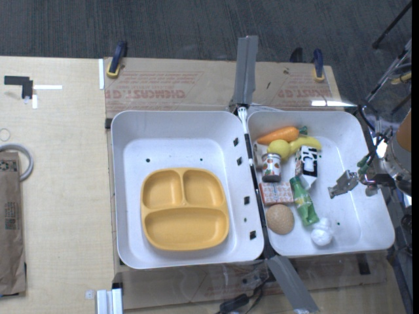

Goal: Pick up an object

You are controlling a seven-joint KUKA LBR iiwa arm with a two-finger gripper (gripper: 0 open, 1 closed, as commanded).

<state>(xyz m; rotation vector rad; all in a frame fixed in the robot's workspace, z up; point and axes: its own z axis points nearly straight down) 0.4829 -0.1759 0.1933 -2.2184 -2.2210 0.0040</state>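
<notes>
Though arm cut off at right, jaws (343,184) spread, empty, above right bin (366,241).

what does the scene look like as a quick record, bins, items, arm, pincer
left bin: holds a yellow divided plate
right bin: carrot, banana, lemon, small can, black-and-white carton, green bottle, flat patterned packet, brown round item, white ball
items cluster: the right bin's left half
pincer: over the right bin's right half, apart from the items, holding nothing visible
task: not yet done

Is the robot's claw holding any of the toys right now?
No. The gripper hangs over a bare part of the right bin with nothing between its fingers. The toys lie to its left.
</notes>
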